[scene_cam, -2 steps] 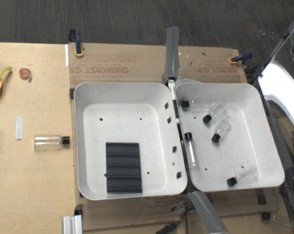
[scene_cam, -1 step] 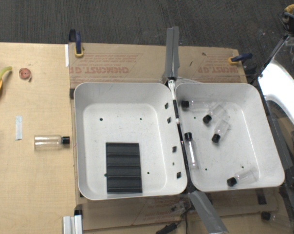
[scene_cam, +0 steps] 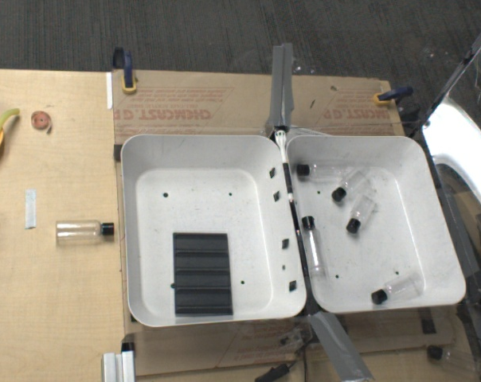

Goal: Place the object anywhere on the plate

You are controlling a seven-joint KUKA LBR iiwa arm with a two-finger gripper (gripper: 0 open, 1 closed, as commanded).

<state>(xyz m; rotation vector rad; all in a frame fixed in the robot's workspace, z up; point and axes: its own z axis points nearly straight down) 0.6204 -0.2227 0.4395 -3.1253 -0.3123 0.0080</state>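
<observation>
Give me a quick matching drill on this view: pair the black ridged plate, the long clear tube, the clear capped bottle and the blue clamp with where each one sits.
Things:
1. black ridged plate
2. long clear tube with a black cap
3. clear plastic bottle with a black cap
4. blue clamp

Places:
A. on the wooden bench, left of both bins
B. left bin's floor, near its front
C. cardboard's far left corner
D. right bin, along its left wall

Pairs: 1-B, 2-D, 3-A, 4-C

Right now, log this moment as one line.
plate: dark, ridged, left bin | vials: several, black-capped, right bin | spare vial: bench, outside bins | placement: not done
</observation>
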